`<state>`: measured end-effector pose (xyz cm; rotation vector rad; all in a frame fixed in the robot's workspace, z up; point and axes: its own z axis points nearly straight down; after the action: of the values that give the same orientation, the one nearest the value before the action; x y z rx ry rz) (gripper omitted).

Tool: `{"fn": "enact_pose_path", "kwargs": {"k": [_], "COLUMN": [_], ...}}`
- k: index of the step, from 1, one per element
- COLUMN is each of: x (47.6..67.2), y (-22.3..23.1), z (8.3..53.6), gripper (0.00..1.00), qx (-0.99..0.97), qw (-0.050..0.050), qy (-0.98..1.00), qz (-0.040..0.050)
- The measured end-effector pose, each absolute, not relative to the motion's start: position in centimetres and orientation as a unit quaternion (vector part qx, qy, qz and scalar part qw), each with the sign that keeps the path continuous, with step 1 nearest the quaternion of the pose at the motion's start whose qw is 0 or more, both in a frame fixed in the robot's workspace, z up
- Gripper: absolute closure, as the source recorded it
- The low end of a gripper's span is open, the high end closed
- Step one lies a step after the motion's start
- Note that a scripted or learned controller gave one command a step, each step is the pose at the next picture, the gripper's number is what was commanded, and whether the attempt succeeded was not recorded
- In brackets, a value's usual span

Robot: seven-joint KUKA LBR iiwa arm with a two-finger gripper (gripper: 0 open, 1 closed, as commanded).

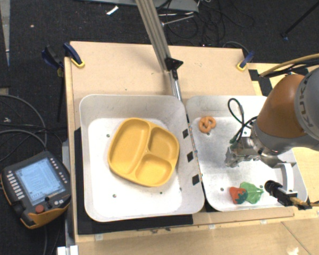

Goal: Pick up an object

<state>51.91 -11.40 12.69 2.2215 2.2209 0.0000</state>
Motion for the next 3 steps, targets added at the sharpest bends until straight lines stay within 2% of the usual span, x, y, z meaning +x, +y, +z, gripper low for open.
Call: {"fn": "enact_pose_path", "kwargs": {"k": [1, 2, 3], "x": [52.6, 52.1, 52.6], "y": [-10.6, -10.2, -10.4], "z": [18.4, 23.1, 27.5], "gripper": [1.00, 1.00, 1.00], "qx": [0.706, 0.706, 0.706], "qw": [0.003, 0.002, 0.002], "qy": [0.708, 0.708, 0.708], "qz": [0.0019, 0.0015, 0.0012]}}
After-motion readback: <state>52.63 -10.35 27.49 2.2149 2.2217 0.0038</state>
